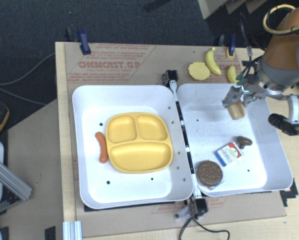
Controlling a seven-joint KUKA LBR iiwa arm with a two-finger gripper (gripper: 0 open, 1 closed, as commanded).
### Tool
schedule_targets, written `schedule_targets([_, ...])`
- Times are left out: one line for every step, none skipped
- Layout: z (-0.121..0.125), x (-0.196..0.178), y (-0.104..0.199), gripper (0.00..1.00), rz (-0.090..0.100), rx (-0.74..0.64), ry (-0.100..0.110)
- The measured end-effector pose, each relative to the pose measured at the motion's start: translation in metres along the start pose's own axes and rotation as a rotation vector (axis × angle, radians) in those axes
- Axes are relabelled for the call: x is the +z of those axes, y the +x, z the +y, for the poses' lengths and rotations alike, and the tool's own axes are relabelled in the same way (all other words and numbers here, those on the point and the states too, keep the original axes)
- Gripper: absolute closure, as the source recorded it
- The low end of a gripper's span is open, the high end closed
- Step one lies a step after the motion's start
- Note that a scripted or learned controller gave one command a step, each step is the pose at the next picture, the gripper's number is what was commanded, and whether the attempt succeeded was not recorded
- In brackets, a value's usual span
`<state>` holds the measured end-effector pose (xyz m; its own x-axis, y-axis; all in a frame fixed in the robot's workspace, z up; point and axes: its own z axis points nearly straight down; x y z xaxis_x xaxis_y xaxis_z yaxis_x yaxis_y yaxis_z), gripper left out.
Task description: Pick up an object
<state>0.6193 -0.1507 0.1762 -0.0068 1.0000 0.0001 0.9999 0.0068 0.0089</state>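
Note:
My gripper [235, 102] hangs over the far part of the right bin [269, 184], reaching in from the right. A small tan block [236, 112] sits between its grey fingers, which are shut on it. Nearer the front of that bin lie a dark brown lump [244, 142], a small blue, white and red carton [228, 154] and a round brown cookie [210, 173]. The left bin [89, 184] holds a yellow divided plate [138, 142] with an orange sausage [102, 147] beside its left edge.
On the bench behind the right bin lie a yellow wavy chip [199, 71] and two toy bananas [214, 62] [232, 74]. A black part of the arm [284, 124] overhangs the right bin's right side. A ridge [182, 134] separates the bins.

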Motion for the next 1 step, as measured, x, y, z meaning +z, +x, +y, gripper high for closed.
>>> schedule_targets([-0.0131,-0.0130,0.0875,1.00,0.005,-0.002,0.010])
